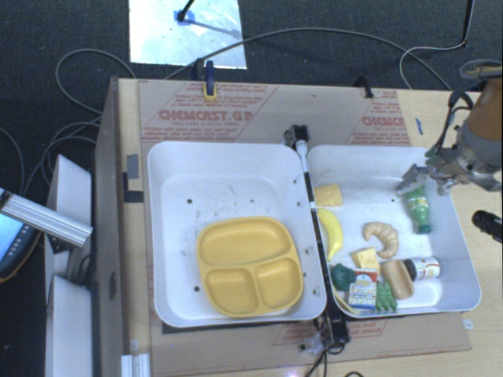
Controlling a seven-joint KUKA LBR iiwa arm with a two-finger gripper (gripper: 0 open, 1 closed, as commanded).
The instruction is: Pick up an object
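- Left bin (pixel 169 210): a shallow white tub that holds a yellow divided plate (pixel 250 265), lying flat toward the near side, with one long compartment at the back and two smaller ones in front; dark specks dot the bare floor of the tub around it
- Divider (pixel 312 218): the two tubs meet along a dark strip, with a black clip at its far end and another at its near end
- Right bin (pixel 464 285): its things crowd along the left wall and the near side
- A pale yellow block (pixel 328 195) sits by the divider, and just nearer the camera lies a banana (pixel 332 232), also against that wall
- In the near left corner a dark green toy vegetable (pixel 343 276), a small blue and white carton (pixel 362 292) and a lighter green piece (pixel 385 297) are packed together, touching
- A yellow cheese wedge (pixel 364 258) lies just behind the carton, and a croissant (pixel 383 237) curves beside it, toward the middle of the tub
- A brown bread roll (pixel 398 278) rests next to a small bottle with a dark cap (pixel 425 269), lying on its side
- A green bottle (pixel 419 211) lies toward the far right of the tub, apart from the cluster
- The gripper (pixel 425 176) hangs just above the top of the green bottle, at the right rim; whether the claw is spread or pressed together I cannot tell, and nothing can be seen pinched in it
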